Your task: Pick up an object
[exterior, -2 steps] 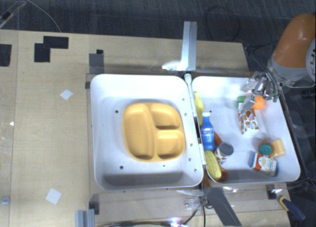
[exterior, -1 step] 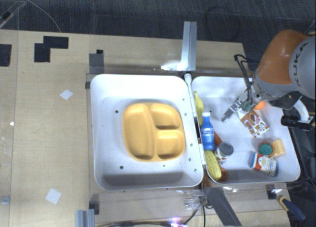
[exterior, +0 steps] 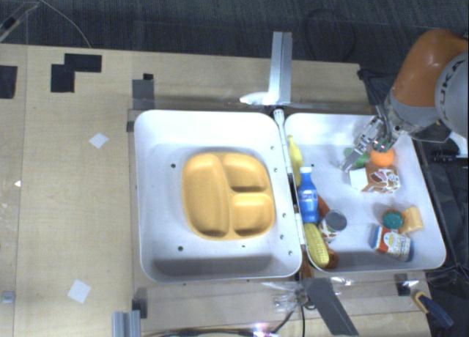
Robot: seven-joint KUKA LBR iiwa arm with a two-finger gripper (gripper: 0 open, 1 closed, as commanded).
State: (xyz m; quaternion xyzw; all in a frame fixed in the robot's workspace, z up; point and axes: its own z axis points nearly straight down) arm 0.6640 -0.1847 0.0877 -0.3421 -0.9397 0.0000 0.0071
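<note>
**Gripper low in the right bin, no object confirmed in hand**

Camera view. Two white bins sit side by side. The left bin (exterior: 146, 182) holds one item, a yellow divided tray (exterior: 227, 195), lying flat near its centre. The right bin (exterior: 432, 244) holds every candidate for the pick.

The arm (exterior: 429, 72) enters from 3 o'clock and angles down so that the gripper (exterior: 364, 149) stands in the upper half of the right bin, at about 12 o'clock of its contents. Its metal fingers are too small and cluttered to read: I cannot tell whether they are spread or pressed together, and nothing is seen between them. In my judgement nothing is held yet.

Just beside the gripper, at its 4 o'clock, lies one orange ball (exterior: 381, 157); whether they touch cannot be told. Touching the ball at 6 o'clock is one brown-and-white carton (exterior: 381, 179). This pair is the likeliest target, being nearest the fingers.

Count of the rest:
- One blue bottle (exterior: 308, 196) and one corn cob (exterior: 315, 244), lined up along the 9 o'clock wall, probably pushed there.
- One yellow banana-like item (exterior: 294, 154) above them.
- One grey disc (exterior: 335, 220), mid-bin.
- One teal piece (exterior: 393, 220), one tan piece (exterior: 413, 218) and one red-labelled can (exterior: 390, 242) at 5 o'clock.
</note>
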